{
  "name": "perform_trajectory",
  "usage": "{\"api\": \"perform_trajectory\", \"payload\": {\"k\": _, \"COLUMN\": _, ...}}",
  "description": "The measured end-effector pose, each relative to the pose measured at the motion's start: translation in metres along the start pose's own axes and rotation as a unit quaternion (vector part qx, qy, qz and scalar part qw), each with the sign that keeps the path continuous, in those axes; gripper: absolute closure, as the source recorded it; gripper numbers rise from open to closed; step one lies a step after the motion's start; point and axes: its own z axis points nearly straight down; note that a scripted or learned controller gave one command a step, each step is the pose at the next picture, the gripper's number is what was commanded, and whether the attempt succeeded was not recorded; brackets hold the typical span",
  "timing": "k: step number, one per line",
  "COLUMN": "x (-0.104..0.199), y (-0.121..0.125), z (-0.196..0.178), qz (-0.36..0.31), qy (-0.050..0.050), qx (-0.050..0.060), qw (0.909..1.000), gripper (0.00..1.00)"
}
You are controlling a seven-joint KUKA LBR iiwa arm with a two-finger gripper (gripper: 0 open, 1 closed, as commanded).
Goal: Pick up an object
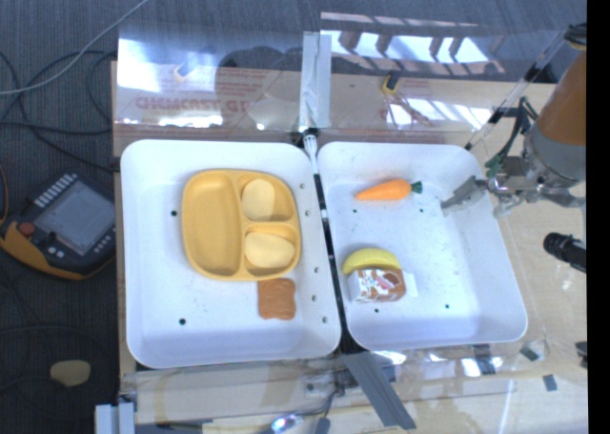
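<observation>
An orange carrot [384, 191] with a green top lies at the back of the right bin [477, 318]. Toward the front of that bin, a yellow banana [370, 259] rests against a small printed packet [379, 285]. My gripper [465, 196] hangs over the right bin's back right edge, to the right of the carrot and apart from it. Nothing shows in its grasp. The left bin [152, 327] bears a yellow divided tray [212, 224] with two pale round pieces [257, 198] in its compartments, and a brown square biscuit [277, 299] lies just in front of the tray.
The grey arm with its orange band [562, 117] comes in over the bench's right side. A ridge [327, 241] divides the two bins. Clear plastic panels [286, 89] stand behind the bins. A handheld pendant [62, 222] lies on the floor to the left.
</observation>
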Motion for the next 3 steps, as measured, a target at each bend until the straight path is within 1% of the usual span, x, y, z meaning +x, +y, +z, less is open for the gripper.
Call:
{"api": "perform_trajectory", "payload": {"k": 1, "x": 0.004, "y": -0.027, "z": 0.095, "qz": 0.096, "qy": 0.006, "qx": 0.003, "qw": 0.9954, "gripper": 0.0}}
{"api": "perform_trajectory", "payload": {"k": 2, "x": 0.052, "y": 0.04, "z": 0.111, "qz": 0.039, "qy": -0.003, "qx": -0.005, "qw": 0.9992, "gripper": 0.0}}
{"api": "perform_trajectory", "payload": {"k": 3, "x": 0.105, "y": 0.098, "z": 0.113, "qz": -0.01, "qy": -0.003, "qx": 0.007, "qw": 0.9999, "gripper": 0.0}}
